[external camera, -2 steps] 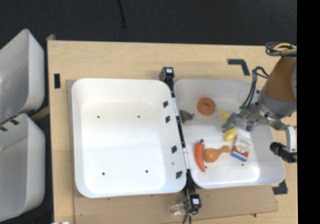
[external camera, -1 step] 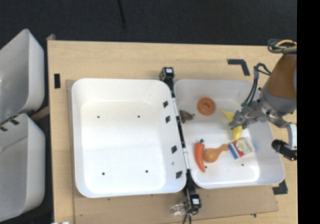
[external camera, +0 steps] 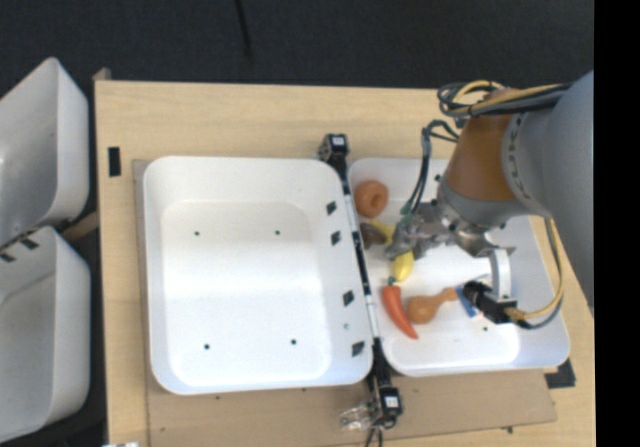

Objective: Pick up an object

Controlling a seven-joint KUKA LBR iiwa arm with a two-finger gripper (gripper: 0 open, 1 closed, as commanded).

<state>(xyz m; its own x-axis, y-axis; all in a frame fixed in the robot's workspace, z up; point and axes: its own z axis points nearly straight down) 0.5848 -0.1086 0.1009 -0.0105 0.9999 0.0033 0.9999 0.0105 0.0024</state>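
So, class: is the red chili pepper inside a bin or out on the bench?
Inside. The red chili pepper lies on the floor of the right bin, near its left wall.

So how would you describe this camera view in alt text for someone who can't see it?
A grey robot arm reaches from the right into the right-hand white bin, its gripper low over a small yellow object. Nearby lie a red pepper, an orange gourd and an orange ring-shaped toy, beside the left bin.

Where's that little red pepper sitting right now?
The red pepper lies in the right bin, close to its left wall, just below the yellow piece and beside the orange gourd-shaped toy.
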